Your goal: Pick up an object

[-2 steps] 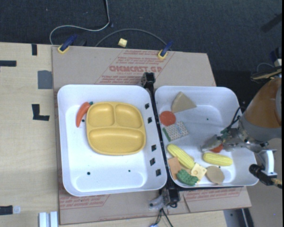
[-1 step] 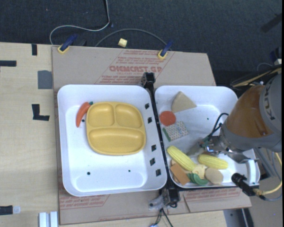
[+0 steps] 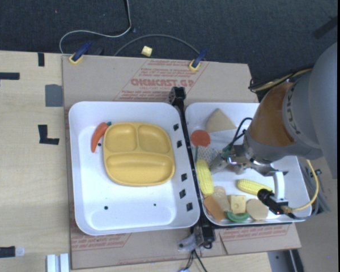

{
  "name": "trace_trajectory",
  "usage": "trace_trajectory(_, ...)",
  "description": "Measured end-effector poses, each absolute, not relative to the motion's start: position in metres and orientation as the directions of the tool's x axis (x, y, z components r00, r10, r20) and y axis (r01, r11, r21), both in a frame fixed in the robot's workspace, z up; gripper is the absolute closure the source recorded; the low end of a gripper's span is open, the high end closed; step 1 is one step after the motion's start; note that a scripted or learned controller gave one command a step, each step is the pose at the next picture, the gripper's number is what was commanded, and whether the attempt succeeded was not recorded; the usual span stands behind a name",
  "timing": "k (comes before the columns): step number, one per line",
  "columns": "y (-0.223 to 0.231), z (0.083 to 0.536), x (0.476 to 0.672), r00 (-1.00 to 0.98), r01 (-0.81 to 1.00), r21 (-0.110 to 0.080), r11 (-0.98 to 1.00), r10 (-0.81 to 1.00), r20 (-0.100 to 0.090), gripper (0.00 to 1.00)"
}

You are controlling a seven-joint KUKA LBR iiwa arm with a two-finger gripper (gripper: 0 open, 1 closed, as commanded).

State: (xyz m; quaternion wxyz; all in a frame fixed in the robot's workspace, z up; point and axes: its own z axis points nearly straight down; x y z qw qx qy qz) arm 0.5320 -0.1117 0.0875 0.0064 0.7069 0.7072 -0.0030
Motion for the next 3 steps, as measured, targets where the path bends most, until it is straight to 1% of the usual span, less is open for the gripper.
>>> trace_trajectory(1, -0.095, 0.085, 0.582, -0.003, 1.0, 0.002, 0.003, 1.0, -0.001, 0.0)
trace_trajectory(2, -0.114, 0.115, 0.641, 0.007, 0.999, -0.051, -0.007, 1.0, 0.009, 0.0)
trace_trajectory(3, -0.117, 0.082, 0.651, 0.022, 0.994, -0.106, -0.019, 0.999, 0.024, 0.0)
